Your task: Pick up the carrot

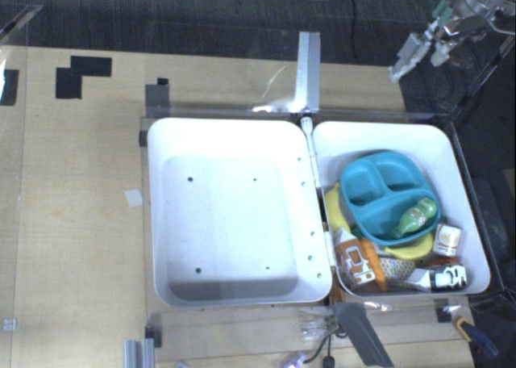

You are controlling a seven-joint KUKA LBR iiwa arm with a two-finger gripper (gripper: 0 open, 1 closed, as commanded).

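Note:
The carrot, a short orange piece, lies at the front of the right bin. It rests next to a brown patterned packet and below the blue plate. My gripper hangs high at the top right, beyond the far edge of the right bin and well away from the carrot. Its two pale fingers stand apart with nothing between them.
The blue divided plate carries a green bottle and sits on a yellow item. A small jar and a black-and-white tube crowd the bin's front right corner. The left bin adjoins across a metal divider.

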